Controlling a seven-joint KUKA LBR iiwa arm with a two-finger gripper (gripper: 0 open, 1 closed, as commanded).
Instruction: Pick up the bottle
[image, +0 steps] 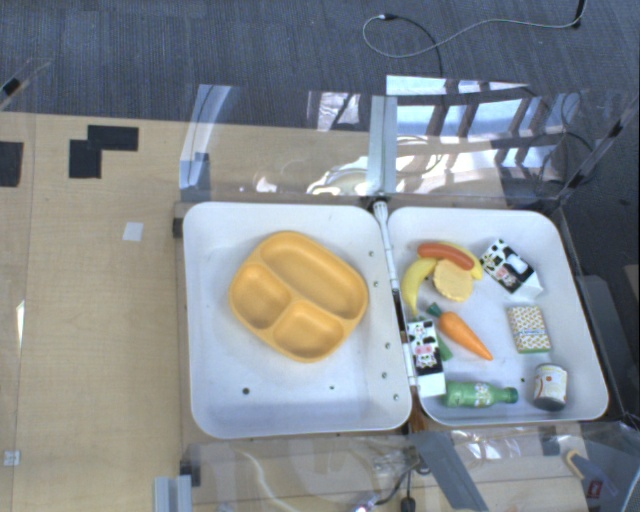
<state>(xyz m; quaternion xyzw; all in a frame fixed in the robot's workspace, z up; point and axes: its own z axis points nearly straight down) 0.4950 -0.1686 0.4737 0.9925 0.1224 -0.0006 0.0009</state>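
A green bottle (479, 395) lies on its side near the front edge of the right bin (575, 290), neck pointing right. Just left of it stands a cow-print carton (426, 352), and a small can (549, 385) sits to its right.
The right bin also holds a banana (413, 285), a hot dog (447, 255), a round yellow piece (453, 283), a carrot (467, 336), a second cow-print carton (508, 266) and a cracker box (527, 328). A yellow divided plate (298, 294) rests in the left bin (215, 400).
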